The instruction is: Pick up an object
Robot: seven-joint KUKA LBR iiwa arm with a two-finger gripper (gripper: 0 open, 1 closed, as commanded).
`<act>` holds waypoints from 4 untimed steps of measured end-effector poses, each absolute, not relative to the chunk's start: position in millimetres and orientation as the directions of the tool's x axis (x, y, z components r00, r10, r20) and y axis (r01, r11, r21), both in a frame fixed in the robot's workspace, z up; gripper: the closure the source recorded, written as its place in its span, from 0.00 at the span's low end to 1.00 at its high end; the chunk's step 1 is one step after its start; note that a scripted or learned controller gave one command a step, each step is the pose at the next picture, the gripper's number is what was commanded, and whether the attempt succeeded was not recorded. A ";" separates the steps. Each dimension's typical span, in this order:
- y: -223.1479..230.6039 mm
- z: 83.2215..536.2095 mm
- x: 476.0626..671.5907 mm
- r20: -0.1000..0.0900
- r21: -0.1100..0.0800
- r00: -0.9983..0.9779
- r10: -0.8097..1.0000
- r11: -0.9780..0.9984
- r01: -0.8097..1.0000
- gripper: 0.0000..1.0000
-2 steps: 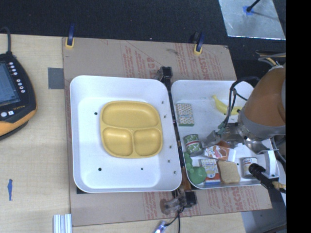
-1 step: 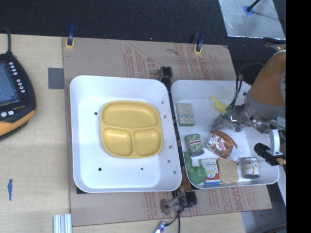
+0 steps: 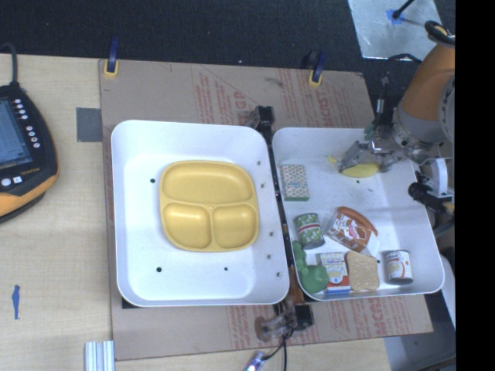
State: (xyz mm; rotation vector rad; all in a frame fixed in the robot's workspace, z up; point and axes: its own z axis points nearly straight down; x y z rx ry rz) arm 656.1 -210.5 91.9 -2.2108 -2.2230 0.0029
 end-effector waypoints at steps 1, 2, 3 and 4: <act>-171.2 91.6 592.9 0.000 -0.005 -0.004 1.000 0.004 1.000 0.00; -148.2 92.1 656.4 0.001 -0.002 -0.003 1.000 0.003 1.000 0.00; -205.9 118.6 616.9 0.000 -0.004 -0.001 1.000 0.001 1.000 0.00; -155.6 91.0 546.5 0.001 -0.006 -0.005 1.000 0.005 1.000 0.00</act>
